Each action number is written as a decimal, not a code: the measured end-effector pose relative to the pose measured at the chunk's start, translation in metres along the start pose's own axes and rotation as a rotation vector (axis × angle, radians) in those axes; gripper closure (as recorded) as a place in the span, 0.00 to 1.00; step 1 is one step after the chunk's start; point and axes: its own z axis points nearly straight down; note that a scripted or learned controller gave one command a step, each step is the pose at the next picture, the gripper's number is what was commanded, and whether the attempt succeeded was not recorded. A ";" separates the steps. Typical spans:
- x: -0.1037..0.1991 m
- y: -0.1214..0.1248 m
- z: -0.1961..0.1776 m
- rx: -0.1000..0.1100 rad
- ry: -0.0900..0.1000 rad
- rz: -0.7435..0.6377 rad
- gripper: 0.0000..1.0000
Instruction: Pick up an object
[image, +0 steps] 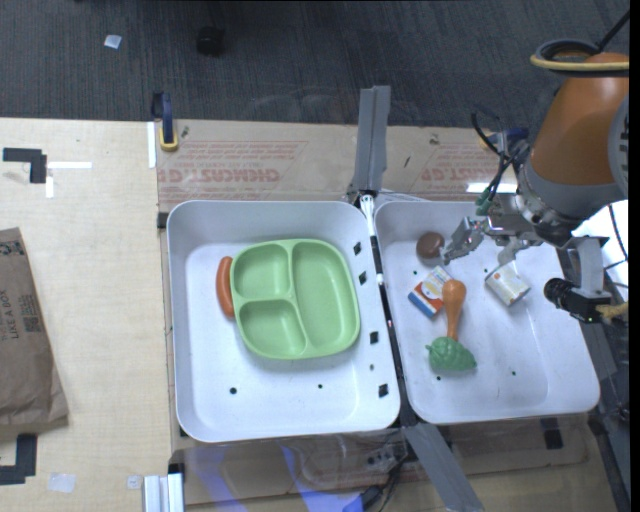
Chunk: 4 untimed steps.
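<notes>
Lying tan drumstick (454, 305), green-tipped

Brown paper bag (25, 335) on bench (90, 250)

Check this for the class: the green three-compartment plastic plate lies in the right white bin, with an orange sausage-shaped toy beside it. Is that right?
Not quite. The camera view shows the green three-compartment plastic plate in the left white bin, not the right one. The orange sausage-shaped toy does lie beside it, along its left edge.
</notes>
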 end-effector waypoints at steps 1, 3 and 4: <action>-0.010 -0.005 0.132 -0.002 0.000 -0.144 0.00; 0.058 0.030 0.033 -0.002 0.000 -0.050 1.00; 0.024 0.016 0.033 0.000 0.000 -0.001 1.00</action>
